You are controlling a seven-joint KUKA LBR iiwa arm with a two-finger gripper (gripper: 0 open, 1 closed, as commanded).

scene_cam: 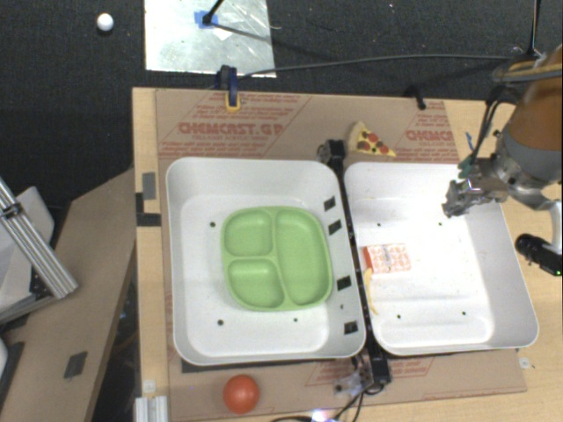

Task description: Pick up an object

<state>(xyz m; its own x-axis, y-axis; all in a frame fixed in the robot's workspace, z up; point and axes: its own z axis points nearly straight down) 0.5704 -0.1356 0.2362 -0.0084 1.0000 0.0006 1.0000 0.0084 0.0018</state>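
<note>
A small flat packet (387, 258) with red and white print lies in the right bin (493, 323), near that bin's left wall. My gripper (456, 202) hangs over the upper right part of the same bin, up and to the right of the packet and well apart from it. Nothing shows between its fingers. A green divided plate (275, 258) rests in the middle of the left bin (193, 200).
A toy pizza slice (371, 141) lies on the board behind the bins. A red-orange ball (241, 393) sits in front of the left bin. The arm comes in over the right bin's far right edge. A metal frame (35, 244) stands at the left.
</note>
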